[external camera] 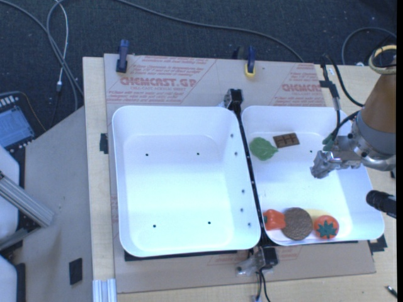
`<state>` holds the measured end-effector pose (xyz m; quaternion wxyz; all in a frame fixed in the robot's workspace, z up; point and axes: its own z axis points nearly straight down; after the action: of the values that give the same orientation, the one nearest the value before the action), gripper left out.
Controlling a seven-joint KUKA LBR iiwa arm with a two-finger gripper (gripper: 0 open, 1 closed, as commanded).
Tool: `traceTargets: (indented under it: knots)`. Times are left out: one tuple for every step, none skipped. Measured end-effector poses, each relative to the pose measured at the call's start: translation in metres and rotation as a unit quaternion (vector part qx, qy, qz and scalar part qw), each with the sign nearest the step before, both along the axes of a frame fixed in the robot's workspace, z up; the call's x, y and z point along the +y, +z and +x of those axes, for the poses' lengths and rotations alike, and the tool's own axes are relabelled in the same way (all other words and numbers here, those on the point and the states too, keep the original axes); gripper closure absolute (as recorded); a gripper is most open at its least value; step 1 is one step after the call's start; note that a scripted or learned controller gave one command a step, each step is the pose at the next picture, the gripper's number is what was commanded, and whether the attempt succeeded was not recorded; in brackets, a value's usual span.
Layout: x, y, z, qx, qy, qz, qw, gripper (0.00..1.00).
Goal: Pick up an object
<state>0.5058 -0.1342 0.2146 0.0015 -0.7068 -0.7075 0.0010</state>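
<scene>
**Hovering over the right bin, nothing in its grip**

Hanging above the right-hand shallow white plastic bin [352, 197], the grey metal pincer [319, 167] sits over bare floor toward that bin's right side; whether it is clenched or released I cannot tell, and no object shows in it. Nearest, up and to its left, lies one flat dark-brown rectangular block [286, 141], its long axis running roughly left to right. Just beyond it sits one green leaf-shaped toy [262, 148]. Well apart, along the near edge, a row holds one orange-red toy [274, 219], one brown round disc [296, 224] and one red tomato-like toy with a green top [325, 226]. That makes five candidates. One left-hand white bin [126, 187] shares the surface [101, 168].
</scene>
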Motion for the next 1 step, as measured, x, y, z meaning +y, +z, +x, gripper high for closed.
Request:
traceTargets:
  knots:
    - [0.0027, -0.0423, -0.0032, 0.0, 0.0, 0.0, 1.0, 0.0]
